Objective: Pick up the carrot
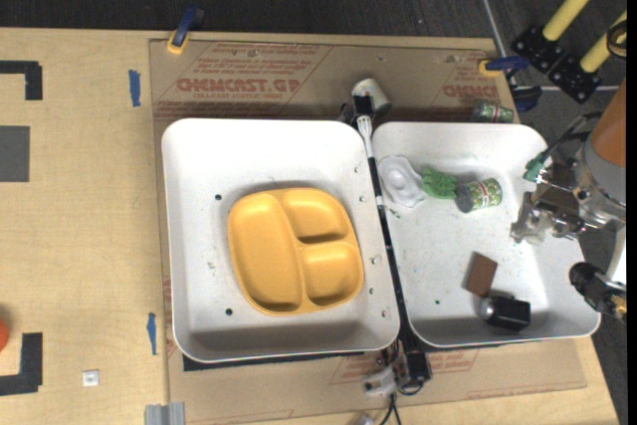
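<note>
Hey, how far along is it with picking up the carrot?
Nothing looks done yet. In hand: the gripper sits over the right bin's right side, apart from the green item, can, brown block and black object lying there. Left: the whole pick; I cannot tell which item is the carrot.

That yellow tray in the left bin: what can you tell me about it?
The yellow tray looks like smooth moulded plastic, with rounded corners and three compartments: one long one on its left and two smaller ones stacked on its right. Nothing lies in them. It sits flat, turned slightly askew, near the middle of the left bin, touching only the bin's floor.
</note>
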{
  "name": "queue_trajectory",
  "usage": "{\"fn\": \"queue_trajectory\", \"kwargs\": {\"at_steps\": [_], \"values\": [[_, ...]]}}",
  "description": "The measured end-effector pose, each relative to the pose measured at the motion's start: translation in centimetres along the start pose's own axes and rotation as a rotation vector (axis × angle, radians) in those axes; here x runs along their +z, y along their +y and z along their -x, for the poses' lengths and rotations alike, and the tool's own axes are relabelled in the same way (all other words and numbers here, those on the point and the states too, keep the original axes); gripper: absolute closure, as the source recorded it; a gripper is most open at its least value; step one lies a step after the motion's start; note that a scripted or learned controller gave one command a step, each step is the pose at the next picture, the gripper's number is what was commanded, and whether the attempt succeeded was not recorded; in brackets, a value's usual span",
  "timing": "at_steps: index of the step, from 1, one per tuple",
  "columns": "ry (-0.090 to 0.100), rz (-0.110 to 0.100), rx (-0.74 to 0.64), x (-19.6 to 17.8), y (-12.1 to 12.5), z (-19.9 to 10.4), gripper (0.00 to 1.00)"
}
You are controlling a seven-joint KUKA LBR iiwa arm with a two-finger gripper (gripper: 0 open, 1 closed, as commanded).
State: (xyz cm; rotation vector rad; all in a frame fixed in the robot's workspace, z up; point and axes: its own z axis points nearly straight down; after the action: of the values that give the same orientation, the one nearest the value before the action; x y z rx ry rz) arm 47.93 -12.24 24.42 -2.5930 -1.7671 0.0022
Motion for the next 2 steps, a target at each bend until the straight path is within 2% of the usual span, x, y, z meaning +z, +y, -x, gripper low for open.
{"fn": "queue_trajectory", "kwargs": {"at_steps": [1, 2], "values": [[0.0, 0.005, 0.223, -0.7, -1.6, -4.3, 1.0], [0.0, -0.001, 0.394, 1.4, -4.0, -10.1, 1.0]]}}
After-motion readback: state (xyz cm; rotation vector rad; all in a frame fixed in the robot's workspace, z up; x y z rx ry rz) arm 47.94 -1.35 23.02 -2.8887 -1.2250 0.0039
